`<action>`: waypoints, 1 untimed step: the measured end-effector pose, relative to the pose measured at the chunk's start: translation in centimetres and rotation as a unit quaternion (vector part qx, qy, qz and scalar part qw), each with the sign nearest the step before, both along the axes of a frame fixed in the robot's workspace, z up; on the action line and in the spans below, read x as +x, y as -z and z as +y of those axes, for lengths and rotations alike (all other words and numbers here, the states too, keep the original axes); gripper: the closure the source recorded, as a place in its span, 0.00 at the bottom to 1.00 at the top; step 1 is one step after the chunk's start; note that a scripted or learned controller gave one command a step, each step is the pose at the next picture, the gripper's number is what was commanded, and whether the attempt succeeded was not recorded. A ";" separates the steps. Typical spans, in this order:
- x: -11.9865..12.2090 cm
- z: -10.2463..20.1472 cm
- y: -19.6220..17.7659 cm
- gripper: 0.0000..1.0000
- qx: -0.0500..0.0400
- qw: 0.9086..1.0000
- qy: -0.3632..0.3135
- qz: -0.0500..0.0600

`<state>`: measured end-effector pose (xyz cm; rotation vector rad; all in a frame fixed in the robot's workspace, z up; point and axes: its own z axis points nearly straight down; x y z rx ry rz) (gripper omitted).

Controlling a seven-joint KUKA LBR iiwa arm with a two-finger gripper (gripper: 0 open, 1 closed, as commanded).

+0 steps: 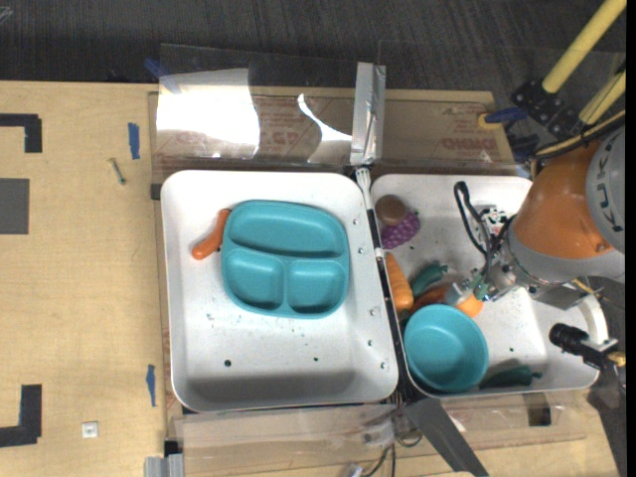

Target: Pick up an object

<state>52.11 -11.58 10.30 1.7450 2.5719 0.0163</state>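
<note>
The gripper (475, 294) reaches down into the right bin (517, 318), its tip just beside a small orange piece (470, 306) at the far right rim of the teal bowl (444, 346) — whether it grips anything, I cannot tell. In the left bin (199, 346) a teal divided plate (285, 256) lies with an orange carrot (211, 237) touching its left edge.

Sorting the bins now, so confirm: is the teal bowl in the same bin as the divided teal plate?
No, the teal bowl sits in the right bin, while the divided teal plate lies in the left bin.
</note>
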 end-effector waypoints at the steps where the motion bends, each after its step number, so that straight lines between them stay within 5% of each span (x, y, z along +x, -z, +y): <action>1: 1.0 8.3 -12.9 1.00 0.005 0.999 -0.030 0.011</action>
